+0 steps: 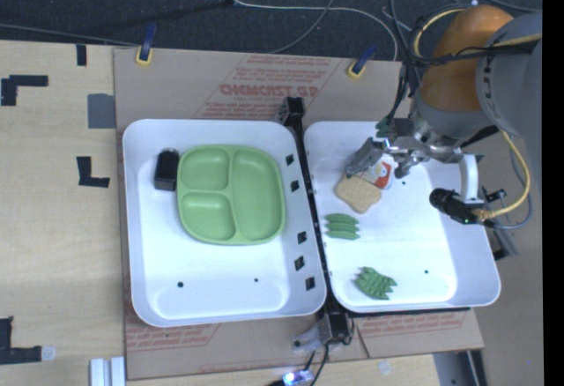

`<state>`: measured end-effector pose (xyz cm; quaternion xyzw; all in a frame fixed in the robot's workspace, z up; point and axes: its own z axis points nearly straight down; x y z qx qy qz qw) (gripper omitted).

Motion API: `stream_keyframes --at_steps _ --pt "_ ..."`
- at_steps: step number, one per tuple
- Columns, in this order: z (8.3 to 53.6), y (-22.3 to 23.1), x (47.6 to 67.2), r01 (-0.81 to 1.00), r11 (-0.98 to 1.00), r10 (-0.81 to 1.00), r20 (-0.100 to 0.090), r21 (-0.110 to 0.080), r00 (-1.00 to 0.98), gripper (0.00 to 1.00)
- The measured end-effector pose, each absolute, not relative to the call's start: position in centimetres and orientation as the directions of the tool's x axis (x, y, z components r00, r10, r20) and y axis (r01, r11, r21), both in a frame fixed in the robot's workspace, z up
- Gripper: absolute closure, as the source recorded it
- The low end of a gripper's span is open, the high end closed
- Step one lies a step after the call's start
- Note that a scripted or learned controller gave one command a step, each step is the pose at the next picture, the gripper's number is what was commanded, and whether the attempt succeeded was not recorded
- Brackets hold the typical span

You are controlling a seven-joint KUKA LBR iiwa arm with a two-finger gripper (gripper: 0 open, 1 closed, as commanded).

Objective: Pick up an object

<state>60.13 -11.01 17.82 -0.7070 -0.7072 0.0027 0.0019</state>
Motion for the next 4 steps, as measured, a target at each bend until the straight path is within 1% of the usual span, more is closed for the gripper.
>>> stream_keyframes --at_steps 1,2,3,4 --pt "11.4 -11.2 59.6 1.000 0.001 1.000 0.000 -0.008 -0.001 0.00" --pt "8.6 -11.3 59.7 1.000 0.001 1.000 -0.005 0.003 -0.001 0.00" --pt "9.9 -11.2 59.9 1.000 0.003 1.000 -0.003 0.009 -0.003 1.00" --pt "14.3 -10.6 59.9 1.000 0.002 1.000 0.001 0.003 -0.002 1.00"
